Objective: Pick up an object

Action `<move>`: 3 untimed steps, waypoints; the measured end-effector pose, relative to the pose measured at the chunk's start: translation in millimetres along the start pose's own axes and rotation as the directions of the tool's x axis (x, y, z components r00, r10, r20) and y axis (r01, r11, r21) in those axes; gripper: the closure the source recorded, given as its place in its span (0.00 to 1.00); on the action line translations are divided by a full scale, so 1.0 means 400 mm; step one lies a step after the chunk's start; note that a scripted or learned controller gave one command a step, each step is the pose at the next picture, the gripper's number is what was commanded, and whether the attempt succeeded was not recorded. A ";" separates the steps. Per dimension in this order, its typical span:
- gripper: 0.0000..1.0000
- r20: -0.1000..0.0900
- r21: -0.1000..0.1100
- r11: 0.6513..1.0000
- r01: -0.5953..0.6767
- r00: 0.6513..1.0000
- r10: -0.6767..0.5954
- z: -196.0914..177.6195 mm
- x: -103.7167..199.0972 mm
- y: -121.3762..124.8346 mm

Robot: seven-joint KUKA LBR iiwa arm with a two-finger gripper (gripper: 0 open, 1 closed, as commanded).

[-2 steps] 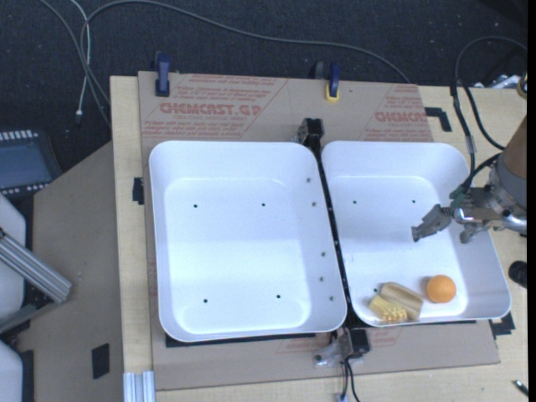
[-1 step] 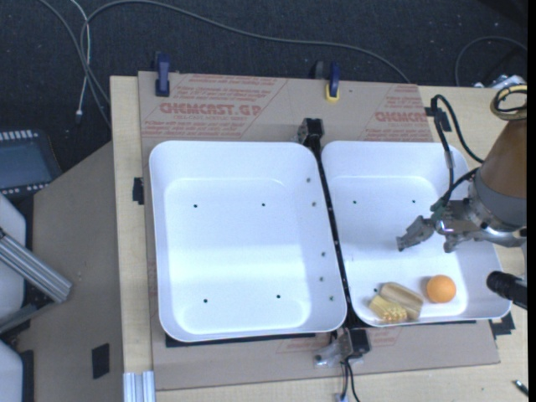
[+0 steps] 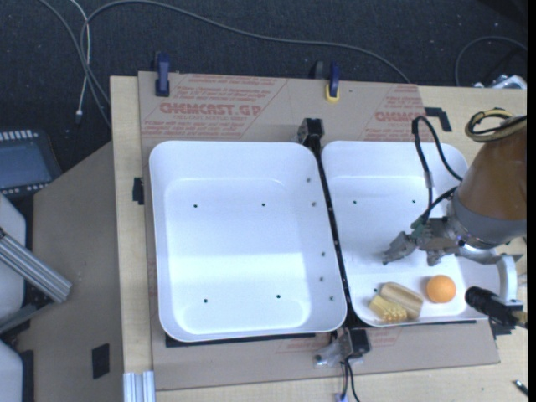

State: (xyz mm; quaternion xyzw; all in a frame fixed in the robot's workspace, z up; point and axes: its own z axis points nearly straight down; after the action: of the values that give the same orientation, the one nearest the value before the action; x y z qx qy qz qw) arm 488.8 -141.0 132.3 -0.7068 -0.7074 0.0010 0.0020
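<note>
Nothing grasped yet — hand (image 3: 400, 249) spread apart, empty, hovering in right bin (image 3: 377, 170), lower right of frame. Orange ball (image 3: 440, 289) and corn cob (image 3: 396, 301) lying just below it; descent, closing, lift all left.

The arm (image 3: 494, 199) is grey with a broad orange band above the wrist, a black cable (image 3: 429, 162) looping up beside that band, and a dull grey metal gripper (image 3: 412, 247) of angular linkages below it.
</note>
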 end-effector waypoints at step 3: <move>1.00 0.002 -0.010 1.000 0.000 1.000 0.000 -0.069 0.007 0.015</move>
State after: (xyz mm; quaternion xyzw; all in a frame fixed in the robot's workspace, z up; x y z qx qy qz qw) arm 494.7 -138.4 160.0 -0.7068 -0.7074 -0.0017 -0.0024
